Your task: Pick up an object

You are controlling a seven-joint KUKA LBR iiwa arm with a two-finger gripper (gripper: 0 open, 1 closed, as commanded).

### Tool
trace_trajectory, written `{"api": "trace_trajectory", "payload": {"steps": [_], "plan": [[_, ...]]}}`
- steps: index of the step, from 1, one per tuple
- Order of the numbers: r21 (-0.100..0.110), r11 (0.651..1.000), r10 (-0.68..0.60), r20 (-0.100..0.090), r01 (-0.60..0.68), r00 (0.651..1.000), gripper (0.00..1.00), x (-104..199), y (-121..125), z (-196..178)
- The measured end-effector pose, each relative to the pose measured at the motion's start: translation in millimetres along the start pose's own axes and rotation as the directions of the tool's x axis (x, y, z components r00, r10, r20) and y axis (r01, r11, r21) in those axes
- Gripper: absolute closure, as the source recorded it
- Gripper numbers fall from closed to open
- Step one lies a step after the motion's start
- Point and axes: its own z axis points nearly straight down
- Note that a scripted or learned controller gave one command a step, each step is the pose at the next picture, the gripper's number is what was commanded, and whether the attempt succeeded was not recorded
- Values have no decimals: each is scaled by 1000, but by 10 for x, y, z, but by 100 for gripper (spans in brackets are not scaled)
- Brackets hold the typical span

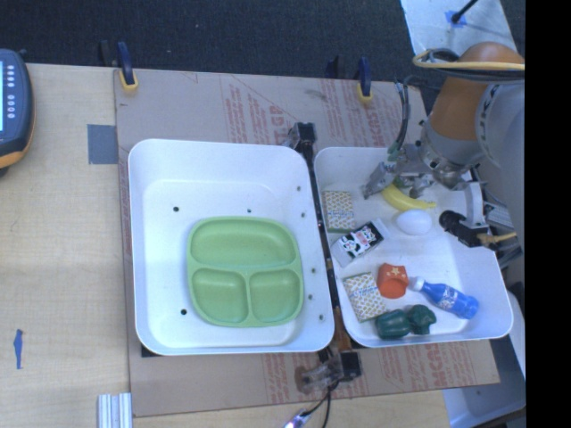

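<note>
The right white bin [482, 328] holds several small objects. A yellow banana [407, 200] lies near its far side, with a white egg [413, 222] just in front of it. Nearer the front are a black-and-white cow carton [359, 241], an orange-red toy [392, 280], a blue bottle [449, 299], a dark green toy [404, 322] and two patterned squares [363, 294]. My gripper [398, 184] hangs open over the bin's far side, just above the banana, with nothing seen held between its fingers.
The left white bin [156, 239] contains a green divided plate [244, 271]. A black part of the arm's fittings [464, 228] reaches over the right bin's right side. Clamps [128, 68] pin the cardboard underlay at the back.
</note>
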Motion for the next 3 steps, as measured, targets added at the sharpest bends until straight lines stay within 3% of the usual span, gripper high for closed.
{"api": "trace_trajectory", "payload": {"steps": [1, 2, 3], "plan": [[0, 1000, -1, 2, 1, 1000, 100, -23, 4, -119], [-6, 1000, -2, 0, 2, 1000, 100, 615, -78, -715], [0, 1000, 0, 0, 0, 1000, 100, 934, -289, -1014]]}}
